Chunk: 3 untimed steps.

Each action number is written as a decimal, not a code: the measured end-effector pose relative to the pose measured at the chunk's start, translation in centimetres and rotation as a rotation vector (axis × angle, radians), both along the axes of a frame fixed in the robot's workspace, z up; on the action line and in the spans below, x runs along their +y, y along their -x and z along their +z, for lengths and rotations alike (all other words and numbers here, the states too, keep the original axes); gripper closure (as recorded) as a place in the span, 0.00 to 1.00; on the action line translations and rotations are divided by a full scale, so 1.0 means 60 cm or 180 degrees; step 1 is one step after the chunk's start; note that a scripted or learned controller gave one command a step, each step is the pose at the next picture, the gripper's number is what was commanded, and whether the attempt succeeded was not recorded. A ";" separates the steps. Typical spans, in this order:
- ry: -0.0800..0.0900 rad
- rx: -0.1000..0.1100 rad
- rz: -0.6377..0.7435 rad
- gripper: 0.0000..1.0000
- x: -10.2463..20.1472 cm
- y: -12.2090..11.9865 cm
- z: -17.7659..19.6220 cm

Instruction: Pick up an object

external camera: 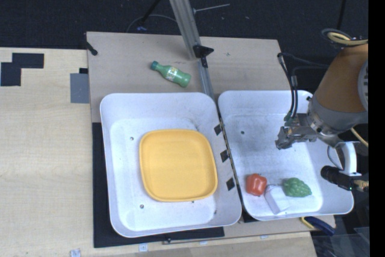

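Note:
In the right bin (pixel 258 114) lie a red pepper (pixel 255 184), a green leafy lump (pixel 296 188) and a small white block (pixel 276 200), all near its front edge. My gripper (pixel 286 140) hangs over the right-middle part of that bin, behind and above the three objects and apart from them. Nothing shows between its fingers. The left bin (pixel 120 111) holds a yellow square plate (pixel 178 164).
A green bottle (pixel 171 73) lies on the bench behind the left bin. A slanted metal post (pixel 184 6) rises at the back between the bins. Black clips (pixel 223 155) sit along the divide between the bins. Cables run along the right bin's far edge.

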State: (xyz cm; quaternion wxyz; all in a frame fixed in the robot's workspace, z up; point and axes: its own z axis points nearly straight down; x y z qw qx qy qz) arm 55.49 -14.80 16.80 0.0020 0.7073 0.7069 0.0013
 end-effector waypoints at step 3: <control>-0.0006 0.0019 0.0012 1.00 0.098 -0.006 0.142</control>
